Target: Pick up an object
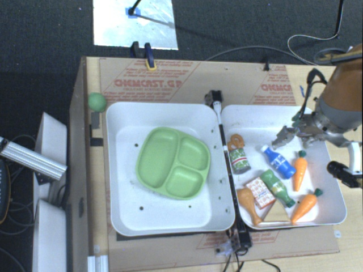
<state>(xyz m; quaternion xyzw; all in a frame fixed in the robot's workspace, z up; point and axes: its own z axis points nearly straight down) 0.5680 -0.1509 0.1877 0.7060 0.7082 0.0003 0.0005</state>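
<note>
My gripper [290, 136] hangs over the back of the right bin [334, 211], fingers apart with nothing between them. Just below it lies a blue bottle [278, 161], tilted, with its white cap towards the gripper. An orange carrot [299, 173] lies right of the bottle, and a second carrot [304, 205] is near the front right corner. A green bottle [278, 188], a small red and white box [261, 192] and a toy drumstick [248, 202] lie towards the front. A small brown-capped jar [239, 157] rests by the left wall.
The left bin [122, 208] holds a green divided plate [173, 163]. A green ball [97, 101] sits on the bench outside that bin's back left corner. A black clamp [214, 98] stands at the back where the bins meet.
</note>
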